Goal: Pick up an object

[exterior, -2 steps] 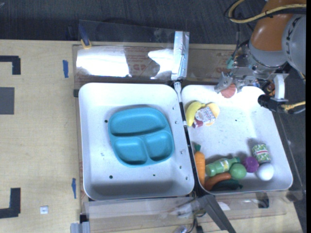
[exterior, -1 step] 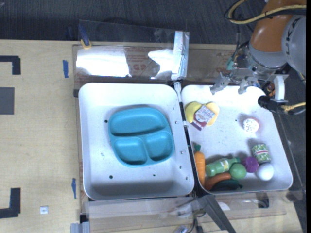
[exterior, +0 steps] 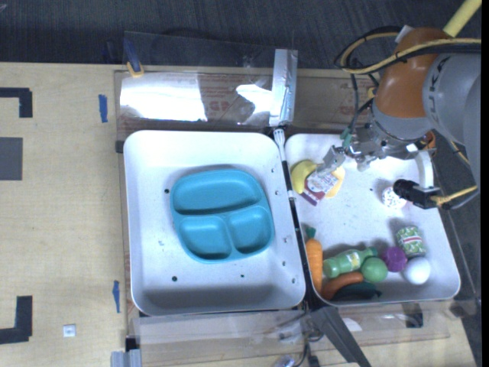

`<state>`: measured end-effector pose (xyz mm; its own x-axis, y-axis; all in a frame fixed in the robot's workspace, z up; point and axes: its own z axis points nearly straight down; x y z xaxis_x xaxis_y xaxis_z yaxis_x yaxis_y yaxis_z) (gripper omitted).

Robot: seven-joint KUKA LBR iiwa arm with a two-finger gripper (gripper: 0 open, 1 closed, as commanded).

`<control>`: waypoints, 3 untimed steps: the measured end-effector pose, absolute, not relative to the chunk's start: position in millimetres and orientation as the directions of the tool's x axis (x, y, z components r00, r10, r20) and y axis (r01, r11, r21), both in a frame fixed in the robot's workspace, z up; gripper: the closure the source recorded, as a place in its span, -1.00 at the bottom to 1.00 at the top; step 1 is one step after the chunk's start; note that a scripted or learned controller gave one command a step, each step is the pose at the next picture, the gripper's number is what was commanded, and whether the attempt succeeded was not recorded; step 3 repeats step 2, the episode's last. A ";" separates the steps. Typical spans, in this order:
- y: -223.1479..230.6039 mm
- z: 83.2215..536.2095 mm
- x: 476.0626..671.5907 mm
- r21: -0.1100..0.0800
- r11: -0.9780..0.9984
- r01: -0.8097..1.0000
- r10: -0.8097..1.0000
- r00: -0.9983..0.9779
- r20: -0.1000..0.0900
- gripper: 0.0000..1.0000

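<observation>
**Now reaching: claw closing in on the top of the right bin**

Seemingly the approach step is in hand. The claw [exterior: 337, 159] is hanging low over the right bin [exterior: 359, 220], its tips just beside a small packet [exterior: 322, 185] and a yellow fruit [exterior: 303, 173] at the bin's upper left. Whether it is spread or pinching, I cannot tell; nothing is plainly sitting between its tips. Next it is probably needing to settle squarely over one item and clamp. Crowding is the risk: packet and fruit are touching, and the wall is near. Along the bottom a carrot [exterior: 314, 260], a green bottle [exterior: 342, 262], a purple item [exterior: 395, 258] and an egg [exterior: 417, 271] are lying bunched. The left bin [exterior: 145, 205] is carrying a blue tray [exterior: 221, 212].
</observation>
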<state>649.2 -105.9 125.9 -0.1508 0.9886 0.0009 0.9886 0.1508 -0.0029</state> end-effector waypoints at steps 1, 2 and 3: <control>-98.3 98.4 651.8 0.021 0.144 0.989 0.990 -0.144 -0.002 -1.00; -99.6 93.8 665.4 -0.020 0.002 1.000 1.000 -0.002 0.010 -1.00; -99.6 93.8 665.4 -0.020 0.002 1.000 1.000 -0.002 0.010 -1.00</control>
